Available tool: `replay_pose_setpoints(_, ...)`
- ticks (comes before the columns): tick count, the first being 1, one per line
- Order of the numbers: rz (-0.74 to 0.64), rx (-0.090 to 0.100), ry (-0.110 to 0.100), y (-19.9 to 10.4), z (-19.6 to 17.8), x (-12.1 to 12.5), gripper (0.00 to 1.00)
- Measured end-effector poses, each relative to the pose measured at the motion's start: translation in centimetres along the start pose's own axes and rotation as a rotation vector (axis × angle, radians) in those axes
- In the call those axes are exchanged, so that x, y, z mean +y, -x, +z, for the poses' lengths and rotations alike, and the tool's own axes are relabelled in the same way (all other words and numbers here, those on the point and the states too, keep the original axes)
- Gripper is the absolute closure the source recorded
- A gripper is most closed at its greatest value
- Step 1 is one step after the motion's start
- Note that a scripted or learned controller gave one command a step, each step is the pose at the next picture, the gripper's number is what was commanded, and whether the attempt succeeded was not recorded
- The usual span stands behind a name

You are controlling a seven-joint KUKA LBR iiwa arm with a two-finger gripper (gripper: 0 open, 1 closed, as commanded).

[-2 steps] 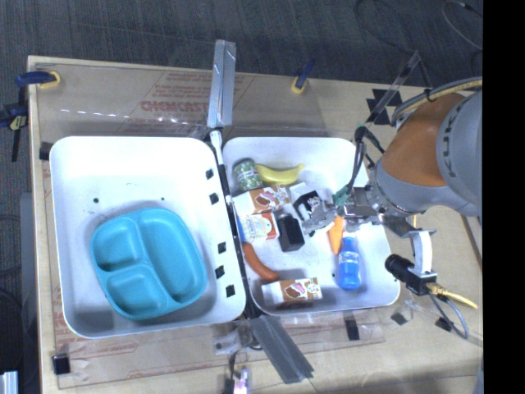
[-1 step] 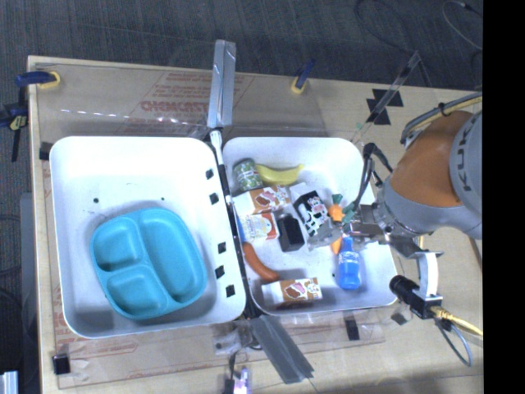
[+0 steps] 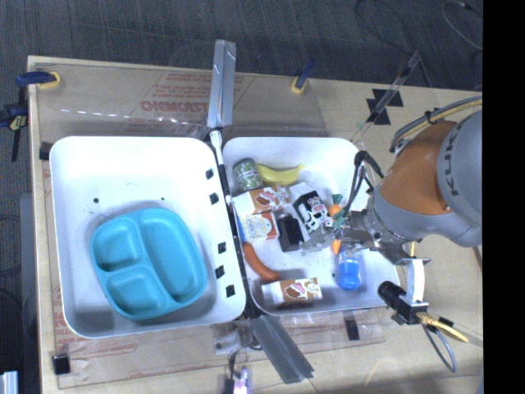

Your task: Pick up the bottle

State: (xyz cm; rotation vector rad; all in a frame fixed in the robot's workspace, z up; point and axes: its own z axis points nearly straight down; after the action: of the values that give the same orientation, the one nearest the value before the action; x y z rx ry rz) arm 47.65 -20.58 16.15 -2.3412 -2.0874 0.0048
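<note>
A small blue bottle (image 3: 349,272) lies in the right bin (image 3: 316,148), near its front right corner, with its paler end pointing to the back. My gripper (image 3: 346,238) hangs just behind and above that end, at the tip of the grey and orange arm (image 3: 426,189) reaching in from the right. The wrist covers the spot where gripper and bottle meet, so I cannot tell whether they touch.
The right bin also holds a banana (image 3: 277,171), a green can (image 3: 245,173), a cow-patterned carton (image 3: 310,208), a black block (image 3: 289,231), small snack packs (image 3: 297,289) and an orange sausage (image 3: 256,261). A blue divided plate (image 3: 148,261) lies in the left bin (image 3: 123,158).
</note>
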Motion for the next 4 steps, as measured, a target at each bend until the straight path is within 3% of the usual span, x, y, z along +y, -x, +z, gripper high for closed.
replay_pose_setpoints(1, 0.051, 0.000, 0.005, -1.5, -9.2, -0.1, 0.00)
replay_pose_setpoints(2, 0.054, 0.000, 0.001, -0.7, -5.2, -0.1, 0.00)
replay_pose_setpoints(3, 0.009, 0.001, 0.001, -0.2, -3.5, 0.0, 0.00)
replay_pose_setpoints(4, 0.098, 0.002, -0.001, 0.1, -2.6, -0.1, 0.00)
